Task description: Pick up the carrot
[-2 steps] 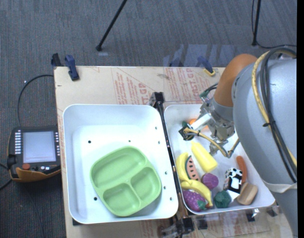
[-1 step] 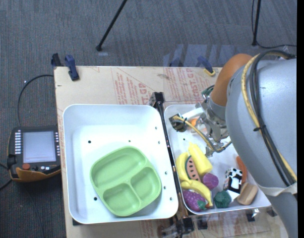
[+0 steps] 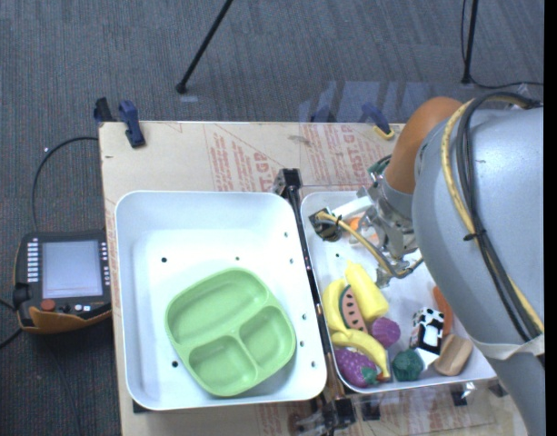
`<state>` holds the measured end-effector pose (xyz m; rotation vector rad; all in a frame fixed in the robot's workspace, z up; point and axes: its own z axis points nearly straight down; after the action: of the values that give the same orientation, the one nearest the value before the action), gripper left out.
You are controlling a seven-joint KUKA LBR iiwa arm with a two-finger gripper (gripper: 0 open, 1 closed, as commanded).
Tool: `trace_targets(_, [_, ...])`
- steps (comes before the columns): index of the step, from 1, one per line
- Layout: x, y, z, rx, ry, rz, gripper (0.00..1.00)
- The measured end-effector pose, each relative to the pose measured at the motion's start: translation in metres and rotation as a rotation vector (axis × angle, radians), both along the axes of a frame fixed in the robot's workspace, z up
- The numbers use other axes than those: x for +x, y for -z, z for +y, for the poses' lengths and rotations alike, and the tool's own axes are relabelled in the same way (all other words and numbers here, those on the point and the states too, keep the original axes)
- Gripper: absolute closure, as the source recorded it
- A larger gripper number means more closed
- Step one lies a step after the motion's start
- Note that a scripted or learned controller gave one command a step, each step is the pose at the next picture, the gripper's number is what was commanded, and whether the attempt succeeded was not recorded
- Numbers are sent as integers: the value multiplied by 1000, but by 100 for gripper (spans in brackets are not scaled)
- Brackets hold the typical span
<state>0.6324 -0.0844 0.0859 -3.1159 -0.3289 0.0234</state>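
Dark grey carpet surrounds a cardboard-topped bench (image 3: 223, 153) printed with red lettering too skewed to read. On it sit 2 white bins. The left bin (image 3: 146, 243) carries a green divided tray (image 3: 230, 331). In the right bin (image 3: 325, 271), the gripper (image 3: 387, 243) hangs over the far half; how far it is open cannot be told. An orange shape by it, near the far edge, may be the carrot (image 3: 370, 228). A banana (image 3: 334, 305), watermelon slice (image 3: 352, 307) and grapes (image 3: 355, 367) lie toward the near edge.

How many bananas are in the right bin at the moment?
2. One curved yellow toy banana lies along the right white bin's left wall. The other lies nearer the front, beside the purple grapes. The grey arm may hide more.
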Motion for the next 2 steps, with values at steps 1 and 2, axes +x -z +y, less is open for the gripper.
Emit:
trace_targets(1, [1, 0, 0, 2, 5, 4, 0])
trace_targets(2, [3, -2, 1, 1, 3, 0, 0])
